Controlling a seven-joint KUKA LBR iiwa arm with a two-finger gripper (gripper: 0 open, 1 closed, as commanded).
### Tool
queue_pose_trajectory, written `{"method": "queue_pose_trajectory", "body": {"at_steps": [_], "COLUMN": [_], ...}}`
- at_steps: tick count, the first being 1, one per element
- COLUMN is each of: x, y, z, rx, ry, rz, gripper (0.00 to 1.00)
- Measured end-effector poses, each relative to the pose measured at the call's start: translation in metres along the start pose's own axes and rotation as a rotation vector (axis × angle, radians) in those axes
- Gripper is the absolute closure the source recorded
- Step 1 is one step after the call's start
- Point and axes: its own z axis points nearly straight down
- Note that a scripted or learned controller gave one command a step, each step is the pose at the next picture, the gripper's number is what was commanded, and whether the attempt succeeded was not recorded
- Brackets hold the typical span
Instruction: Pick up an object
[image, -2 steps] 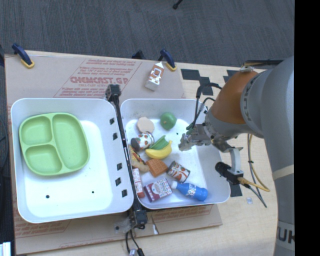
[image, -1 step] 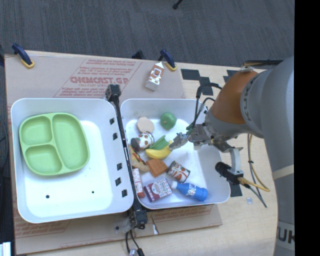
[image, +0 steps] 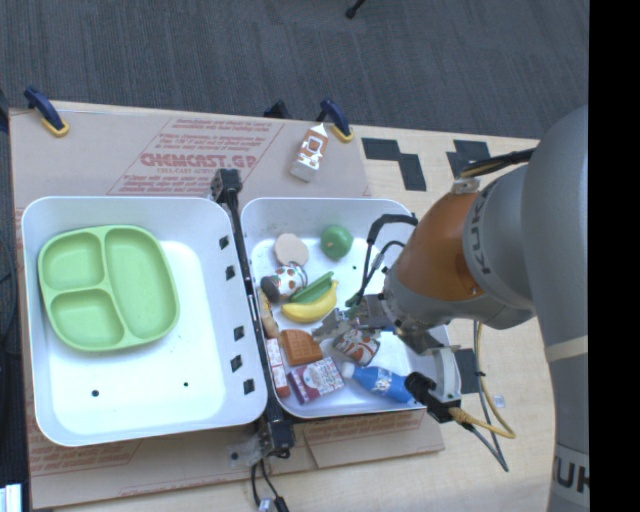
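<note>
Arm wrist (image: 455, 250) overhangs right bin (image: 400, 215); gripper (image: 345, 325) low at banana (image: 310, 307), finger state indeterminable; grasp step, needs closure then lift.

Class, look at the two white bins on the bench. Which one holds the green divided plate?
The left bin. It holds the green three-part plate, while the right bin holds a pile of small things such as a banana and a green ball.
</note>
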Motion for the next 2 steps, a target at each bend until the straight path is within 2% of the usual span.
{"method": "queue_pose_trajectory", "body": {"at_steps": [1, 2], "x": [0.001, 0.013], "y": [0.000, -0.028], "z": [-0.008, -0.065], "rx": [0.004, 0.007], "ry": [0.001, 0.003], "rz": [-0.008, -0.001], "gripper": [1.00, 1.00]}}
